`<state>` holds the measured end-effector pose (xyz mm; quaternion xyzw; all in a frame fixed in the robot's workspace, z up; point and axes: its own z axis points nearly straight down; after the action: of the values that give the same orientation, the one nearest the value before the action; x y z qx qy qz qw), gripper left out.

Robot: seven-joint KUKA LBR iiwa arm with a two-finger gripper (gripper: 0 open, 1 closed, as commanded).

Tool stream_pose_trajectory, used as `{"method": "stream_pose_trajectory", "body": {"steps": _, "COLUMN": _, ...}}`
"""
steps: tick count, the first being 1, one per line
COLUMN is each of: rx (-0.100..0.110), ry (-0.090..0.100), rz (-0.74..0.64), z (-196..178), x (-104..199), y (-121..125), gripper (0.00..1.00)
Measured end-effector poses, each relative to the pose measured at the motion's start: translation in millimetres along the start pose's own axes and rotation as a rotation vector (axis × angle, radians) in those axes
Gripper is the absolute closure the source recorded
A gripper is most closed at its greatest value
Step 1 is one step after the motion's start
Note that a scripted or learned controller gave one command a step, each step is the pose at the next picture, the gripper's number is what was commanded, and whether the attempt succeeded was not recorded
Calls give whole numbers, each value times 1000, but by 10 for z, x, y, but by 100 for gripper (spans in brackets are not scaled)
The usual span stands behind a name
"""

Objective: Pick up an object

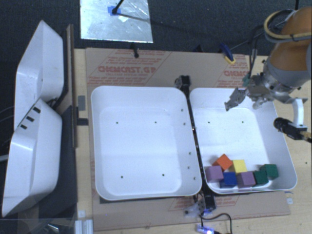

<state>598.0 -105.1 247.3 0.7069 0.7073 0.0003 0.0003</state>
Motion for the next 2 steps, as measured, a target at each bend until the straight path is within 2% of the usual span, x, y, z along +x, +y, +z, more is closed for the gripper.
{"method": "stream_pose_trajectory", "body": {"steps": 1, "rx": -1, "ry": 0, "rz": 57, "z": -180, "x": -44, "y": -9, "gripper": 0}}
{"method": "stream_pose_trajectory", "body": {"steps": 2, "rx": 10, "ry": 1, "rz": 0, "z": 1036, "x": 71, "y": 19, "gripper": 0}}
